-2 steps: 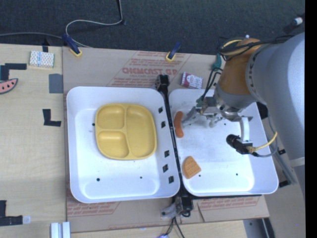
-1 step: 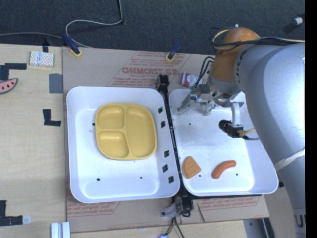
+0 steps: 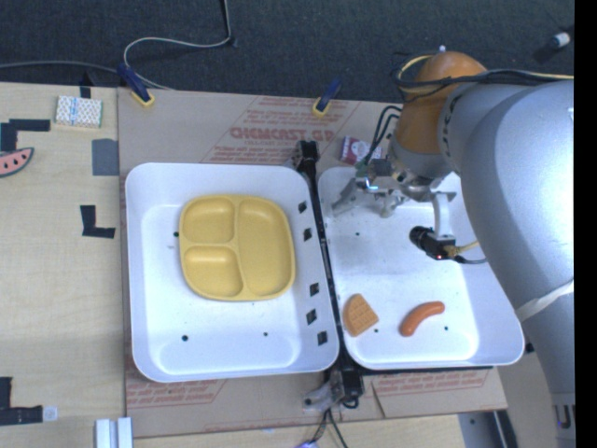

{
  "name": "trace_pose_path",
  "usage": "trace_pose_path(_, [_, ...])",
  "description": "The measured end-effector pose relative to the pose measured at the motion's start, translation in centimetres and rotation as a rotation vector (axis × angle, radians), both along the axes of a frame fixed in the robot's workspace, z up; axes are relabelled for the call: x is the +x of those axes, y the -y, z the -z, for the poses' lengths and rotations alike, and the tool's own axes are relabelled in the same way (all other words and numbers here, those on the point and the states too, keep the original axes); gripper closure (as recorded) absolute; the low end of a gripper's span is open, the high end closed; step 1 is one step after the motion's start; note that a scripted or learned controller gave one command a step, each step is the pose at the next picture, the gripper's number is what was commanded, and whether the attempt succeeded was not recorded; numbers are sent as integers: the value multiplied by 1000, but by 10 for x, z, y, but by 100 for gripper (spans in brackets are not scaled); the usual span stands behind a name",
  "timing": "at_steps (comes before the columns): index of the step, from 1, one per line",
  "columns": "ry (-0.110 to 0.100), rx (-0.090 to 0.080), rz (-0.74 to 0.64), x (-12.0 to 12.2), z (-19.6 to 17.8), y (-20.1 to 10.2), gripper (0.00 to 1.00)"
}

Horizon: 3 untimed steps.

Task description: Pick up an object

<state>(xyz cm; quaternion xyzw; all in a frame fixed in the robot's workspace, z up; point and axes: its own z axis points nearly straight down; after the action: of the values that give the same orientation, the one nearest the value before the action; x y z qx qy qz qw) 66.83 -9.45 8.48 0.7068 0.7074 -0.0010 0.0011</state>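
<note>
Your hand (image 3: 381,194) sits at 12 o'clock in the right bin (image 3: 485,339); finger spread: cannot tell. Sausage (image 3: 422,318) and cracker (image 3: 359,314) lie at 6 o'clock, apart. Yellow plate (image 3: 236,247) in left bin (image 3: 154,343). Cardboard (image 3: 270,129) lettering is unreadable.

We see our grey arm (image 3: 522,166) reaching in from the right, orange band (image 3: 434,101) above the wrist, gripper (image 3: 373,194) angled down-left.

A pale wood tabletop (image 3: 56,278) carries a printed cardboard sheet (image 3: 270,133). Dark carpet (image 3: 308,26) lies beyond, crossed by a thin cable (image 3: 177,43). Black tape marks (image 3: 93,222) dot the wood at left. Lighting is even.
</note>
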Motion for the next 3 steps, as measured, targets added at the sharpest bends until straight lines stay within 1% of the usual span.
trace_pose_path(2, [0,0,-1,0,0,0,0])
trace_pose_path(3, [1,0,-1,-31,-1,0,0])
